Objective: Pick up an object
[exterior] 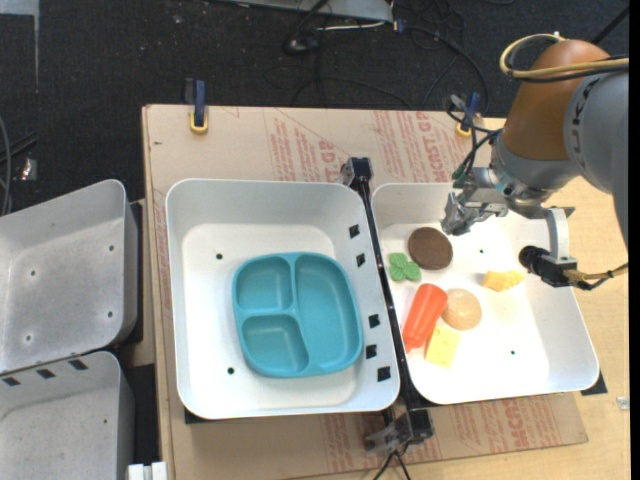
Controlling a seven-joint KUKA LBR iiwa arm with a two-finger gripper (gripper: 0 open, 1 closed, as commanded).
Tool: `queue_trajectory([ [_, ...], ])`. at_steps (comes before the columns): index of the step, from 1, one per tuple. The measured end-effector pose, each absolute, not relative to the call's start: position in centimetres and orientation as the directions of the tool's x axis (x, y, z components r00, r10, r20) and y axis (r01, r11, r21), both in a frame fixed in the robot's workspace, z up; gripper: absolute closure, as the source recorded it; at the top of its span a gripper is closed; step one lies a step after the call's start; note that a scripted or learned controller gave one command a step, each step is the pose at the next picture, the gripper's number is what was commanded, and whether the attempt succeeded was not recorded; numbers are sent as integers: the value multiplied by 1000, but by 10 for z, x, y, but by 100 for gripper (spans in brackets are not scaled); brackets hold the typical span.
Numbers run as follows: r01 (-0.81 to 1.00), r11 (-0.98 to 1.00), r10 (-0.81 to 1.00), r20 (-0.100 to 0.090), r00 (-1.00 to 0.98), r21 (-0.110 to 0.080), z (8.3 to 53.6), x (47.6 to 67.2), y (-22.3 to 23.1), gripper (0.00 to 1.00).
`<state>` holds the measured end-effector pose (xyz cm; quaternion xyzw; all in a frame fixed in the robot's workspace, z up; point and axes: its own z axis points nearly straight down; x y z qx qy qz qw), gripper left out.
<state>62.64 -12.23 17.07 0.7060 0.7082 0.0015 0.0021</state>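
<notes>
The right bin [560,368] holds a brown round piece [430,248], a green leafy piece [403,266], an orange carrot [424,313], a pale round piece [462,309], a yellow block [443,346] and a small yellow piece [503,280]. My gripper [457,218] hangs over the bin's far part, just above and right of the brown piece. I see nothing between its fingers.
The left bin [200,378] bears a teal divided plate [297,313]. A black divider [378,278] runs between the two bins. Blue clamps [199,103] hold the cardboard at the far edge. White trays [60,268] lie off the bench at left.
</notes>
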Motion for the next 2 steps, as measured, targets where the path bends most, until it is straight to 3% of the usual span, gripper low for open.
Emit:
queue_trajectory([
  [2, 1000, 3, 1000, -2, -3, 7, 275, 623, -130, 100],
])
